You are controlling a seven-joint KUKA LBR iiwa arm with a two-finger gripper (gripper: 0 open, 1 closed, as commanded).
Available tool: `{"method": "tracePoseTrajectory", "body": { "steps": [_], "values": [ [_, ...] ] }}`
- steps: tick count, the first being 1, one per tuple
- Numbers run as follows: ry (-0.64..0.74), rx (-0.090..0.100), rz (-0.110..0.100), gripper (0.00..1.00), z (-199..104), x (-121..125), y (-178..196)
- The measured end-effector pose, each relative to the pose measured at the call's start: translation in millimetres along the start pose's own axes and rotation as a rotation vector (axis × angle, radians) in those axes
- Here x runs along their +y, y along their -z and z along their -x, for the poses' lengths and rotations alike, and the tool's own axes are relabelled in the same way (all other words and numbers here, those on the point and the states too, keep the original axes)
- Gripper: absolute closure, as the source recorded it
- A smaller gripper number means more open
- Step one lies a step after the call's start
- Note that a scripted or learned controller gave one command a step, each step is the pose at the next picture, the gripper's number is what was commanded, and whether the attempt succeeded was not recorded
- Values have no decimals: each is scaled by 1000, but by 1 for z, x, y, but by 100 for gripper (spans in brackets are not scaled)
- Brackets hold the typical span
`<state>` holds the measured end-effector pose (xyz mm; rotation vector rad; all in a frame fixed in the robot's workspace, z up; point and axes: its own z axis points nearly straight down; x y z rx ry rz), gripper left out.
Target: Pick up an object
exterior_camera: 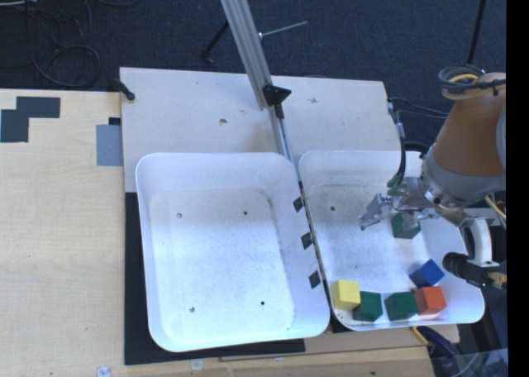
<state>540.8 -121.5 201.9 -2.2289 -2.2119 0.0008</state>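
My gripper hangs over the middle of the right bin, reaching in from the right. A dark green block sits between its fingers, its top edge hidden by the gripper's grey body, and the fingers are shut on it. Several other blocks lie along the bin's near edge: a yellow block, a green block, another green block, an orange block and a blue block.
The left bin lies beside the right one, with a raised divider between them. A slanted aluminium rail rises behind the bins. The arm's orange band looms over the right bin's right rim.
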Motion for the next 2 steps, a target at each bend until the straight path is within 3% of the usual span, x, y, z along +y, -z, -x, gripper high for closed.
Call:
{"method": "tracePoseTrajectory", "body": {
  "steps": [1,2],
  "values": [
    [4,-3,1,0,70,41,-14],
    [11,0,0,0,44,62,-22]
  ]
}}
